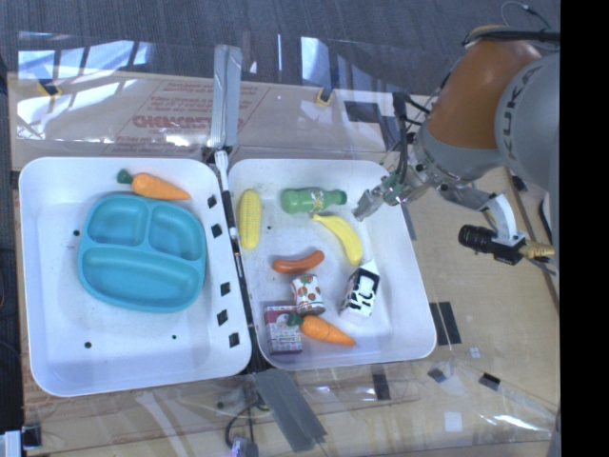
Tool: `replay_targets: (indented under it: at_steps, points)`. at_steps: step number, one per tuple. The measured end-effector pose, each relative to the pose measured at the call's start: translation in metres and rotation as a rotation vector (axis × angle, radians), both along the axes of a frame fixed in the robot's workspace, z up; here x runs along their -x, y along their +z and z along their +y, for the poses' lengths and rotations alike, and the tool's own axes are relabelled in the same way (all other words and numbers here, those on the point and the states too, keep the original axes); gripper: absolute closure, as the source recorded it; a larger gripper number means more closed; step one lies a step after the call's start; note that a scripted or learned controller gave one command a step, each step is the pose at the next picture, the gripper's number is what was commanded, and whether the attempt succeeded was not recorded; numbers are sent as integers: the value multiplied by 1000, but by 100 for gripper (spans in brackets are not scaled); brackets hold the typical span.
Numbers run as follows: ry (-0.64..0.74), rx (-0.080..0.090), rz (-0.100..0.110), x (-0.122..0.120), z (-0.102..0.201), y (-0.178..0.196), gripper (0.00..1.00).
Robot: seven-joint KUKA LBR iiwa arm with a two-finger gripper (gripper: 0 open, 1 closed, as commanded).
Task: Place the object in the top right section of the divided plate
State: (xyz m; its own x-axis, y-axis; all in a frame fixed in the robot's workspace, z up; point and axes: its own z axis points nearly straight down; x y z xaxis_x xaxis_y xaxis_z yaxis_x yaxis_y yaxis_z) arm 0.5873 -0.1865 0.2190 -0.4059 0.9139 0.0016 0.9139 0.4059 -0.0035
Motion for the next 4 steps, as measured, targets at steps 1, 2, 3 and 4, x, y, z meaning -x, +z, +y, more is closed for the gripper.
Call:
replay_targets:
  at_steps: [1,2,3,4]
  points:
    - [77,1,-4,-71,-21,14,100]
    - [85,3,-5,-72,-19,25,100]
    - [91,4,-7,-74,-18,36,100]
    - [226,0,-4,-66,-21,12,100]
